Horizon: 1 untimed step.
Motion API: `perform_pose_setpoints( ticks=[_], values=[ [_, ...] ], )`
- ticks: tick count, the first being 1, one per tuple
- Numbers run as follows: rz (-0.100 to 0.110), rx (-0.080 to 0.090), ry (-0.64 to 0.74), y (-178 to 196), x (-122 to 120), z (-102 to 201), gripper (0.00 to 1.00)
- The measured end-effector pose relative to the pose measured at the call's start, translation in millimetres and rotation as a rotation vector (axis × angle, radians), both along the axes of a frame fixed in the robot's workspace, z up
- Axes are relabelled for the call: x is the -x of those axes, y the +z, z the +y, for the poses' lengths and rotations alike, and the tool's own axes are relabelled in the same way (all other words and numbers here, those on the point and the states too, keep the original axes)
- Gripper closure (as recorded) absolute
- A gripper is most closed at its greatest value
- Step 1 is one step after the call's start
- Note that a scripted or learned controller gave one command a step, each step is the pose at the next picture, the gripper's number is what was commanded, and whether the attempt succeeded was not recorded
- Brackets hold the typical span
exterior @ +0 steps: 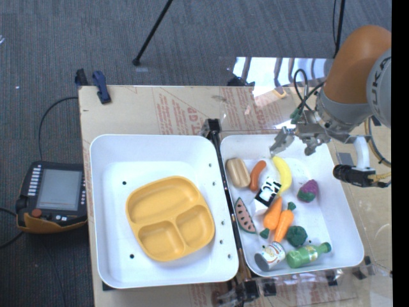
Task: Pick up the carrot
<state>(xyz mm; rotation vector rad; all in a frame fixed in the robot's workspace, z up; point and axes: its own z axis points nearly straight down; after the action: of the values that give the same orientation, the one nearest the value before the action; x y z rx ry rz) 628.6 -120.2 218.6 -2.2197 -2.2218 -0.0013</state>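
Camera view: gripper fingers spread above carrot; board lettering unreadable.

orange carrot, yellow banana, yellow divided plate, white bins, green bottle, purple grapes

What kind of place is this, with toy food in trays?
Probably a robotics lab: a robot arm reaches over white bins of toy food, a control pendant lies on grey carpet, and a tripod leg stands behind.
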Motion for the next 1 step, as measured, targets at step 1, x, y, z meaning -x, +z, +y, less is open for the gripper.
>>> perform_pose_setpoints(
  ticks=[1],
  values=[
    [-0.021, 0.005, 0.039, -101.7, 31.9, -48.7, 0.00]
  ],
)
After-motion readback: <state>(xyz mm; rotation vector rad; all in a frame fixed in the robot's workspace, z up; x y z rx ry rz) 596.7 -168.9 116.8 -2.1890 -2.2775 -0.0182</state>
